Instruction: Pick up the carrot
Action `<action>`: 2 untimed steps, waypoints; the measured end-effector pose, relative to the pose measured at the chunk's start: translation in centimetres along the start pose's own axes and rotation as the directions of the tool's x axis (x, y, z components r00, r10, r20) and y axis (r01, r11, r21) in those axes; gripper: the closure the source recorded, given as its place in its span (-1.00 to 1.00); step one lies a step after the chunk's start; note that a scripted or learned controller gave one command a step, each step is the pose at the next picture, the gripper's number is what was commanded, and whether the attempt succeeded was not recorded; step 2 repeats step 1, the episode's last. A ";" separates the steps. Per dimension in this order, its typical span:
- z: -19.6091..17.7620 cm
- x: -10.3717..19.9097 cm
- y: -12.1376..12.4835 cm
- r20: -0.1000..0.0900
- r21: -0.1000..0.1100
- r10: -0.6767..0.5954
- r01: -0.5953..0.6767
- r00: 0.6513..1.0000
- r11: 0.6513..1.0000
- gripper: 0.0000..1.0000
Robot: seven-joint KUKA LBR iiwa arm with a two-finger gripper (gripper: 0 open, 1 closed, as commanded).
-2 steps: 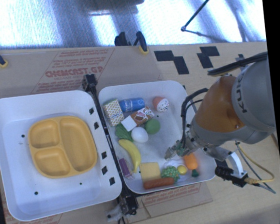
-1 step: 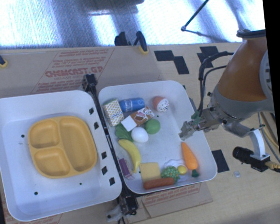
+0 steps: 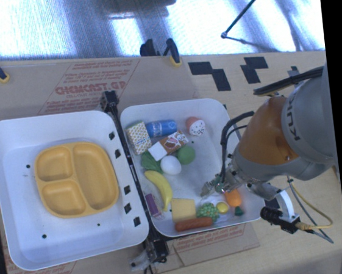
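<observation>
Carrot (image 3: 234,198): you find it near the lower right corner of the right bin (image 3: 216,106), a small orange piece just below the gripper (image 3: 217,186), with a yellow piece (image 3: 222,207) beside it on its left. Whether the fingers touch it, and whether they are apart or together, you cannot tell; the wrist and its cables cover them.

Looking down on the bench, you see the grey arm (image 3: 293,131) with its orange band reaching in from the right over that bin's right edge. Along the bin's lower wall lie a red sausage (image 3: 193,224), a yellow cheese block (image 3: 183,208) and a green bunch of grapes (image 3: 206,211). A banana (image 3: 159,187) lies toward the bin's left side, with a white egg (image 3: 170,165) and a green round piece (image 3: 186,155) above it. Further up you see a blue can (image 3: 161,128) on its side and a speckled box (image 3: 138,137).

The left bin (image 3: 6,201) holds a yellow divided plate (image 3: 76,178), lying flat, well apart from the gripper.
</observation>
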State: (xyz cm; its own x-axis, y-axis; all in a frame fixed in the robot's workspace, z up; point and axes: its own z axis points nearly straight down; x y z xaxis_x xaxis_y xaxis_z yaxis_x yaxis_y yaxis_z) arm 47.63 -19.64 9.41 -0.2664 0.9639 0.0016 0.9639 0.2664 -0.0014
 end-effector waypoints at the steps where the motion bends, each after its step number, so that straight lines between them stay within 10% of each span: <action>1: -12.2 0.8 0.3 0.001 -0.001 0.130 -0.130 0.992 0.992 1.00; 2: -12.2 0.8 0.3 0.001 -0.001 0.130 -0.130 0.992 0.992 1.00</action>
